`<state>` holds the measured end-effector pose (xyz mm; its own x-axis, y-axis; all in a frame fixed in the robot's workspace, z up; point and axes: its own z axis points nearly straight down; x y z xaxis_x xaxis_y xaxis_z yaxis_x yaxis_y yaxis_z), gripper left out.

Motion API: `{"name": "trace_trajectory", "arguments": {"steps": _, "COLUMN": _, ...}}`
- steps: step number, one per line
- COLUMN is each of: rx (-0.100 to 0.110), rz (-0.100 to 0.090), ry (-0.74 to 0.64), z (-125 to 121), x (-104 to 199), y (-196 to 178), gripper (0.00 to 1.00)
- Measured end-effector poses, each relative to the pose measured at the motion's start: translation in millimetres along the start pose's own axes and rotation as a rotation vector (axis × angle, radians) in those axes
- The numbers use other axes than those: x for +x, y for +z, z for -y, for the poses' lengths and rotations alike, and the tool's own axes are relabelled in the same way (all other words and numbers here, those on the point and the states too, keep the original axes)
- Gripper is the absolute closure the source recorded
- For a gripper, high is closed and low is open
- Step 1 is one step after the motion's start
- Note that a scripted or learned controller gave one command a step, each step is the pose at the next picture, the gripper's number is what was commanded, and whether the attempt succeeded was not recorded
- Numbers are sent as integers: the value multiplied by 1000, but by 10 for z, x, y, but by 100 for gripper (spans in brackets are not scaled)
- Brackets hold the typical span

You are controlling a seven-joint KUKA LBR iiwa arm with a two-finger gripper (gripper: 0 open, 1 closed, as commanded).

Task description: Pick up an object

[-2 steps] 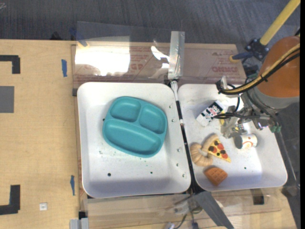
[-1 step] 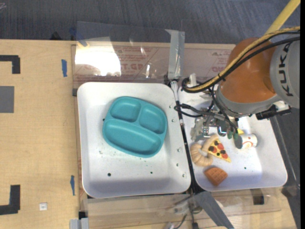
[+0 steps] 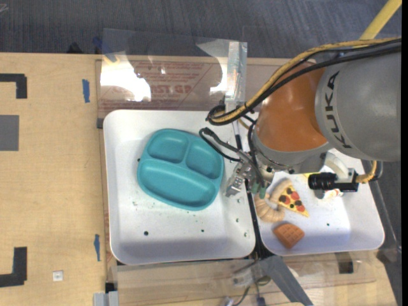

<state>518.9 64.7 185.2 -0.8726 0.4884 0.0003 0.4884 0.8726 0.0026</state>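
Observation:
A teal divided plate lies in the left bin. The right bin holds a toy pizza slice, a tan croissant-shaped piece and an orange-brown chunk. My gripper hangs low over the divider between the two bins. It is just right of the plate's edge and left of the pizza slice. The bulky wrist with its orange band hides the back of the right bin. Nothing can be seen held.
A clear plastic sheet stands behind the left bin. Small dark specks dot the left bin's floor in front of the plate. Wooden bench surface extends to the left of the bins.

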Motion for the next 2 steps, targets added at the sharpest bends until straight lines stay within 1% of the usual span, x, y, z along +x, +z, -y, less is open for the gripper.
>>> {"name": "trace_trajectory", "arguments": {"steps": 1, "rx": -2, "rz": 4, "ry": 411, "z": -526, "x": 5, "y": -371, "gripper": 100}}
{"name": "trace_trajectory", "arguments": {"steps": 2, "rx": 4, "rz": -1, "ry": 797, "z": -598, "x": 795, "y": -540, "gripper": 100}}
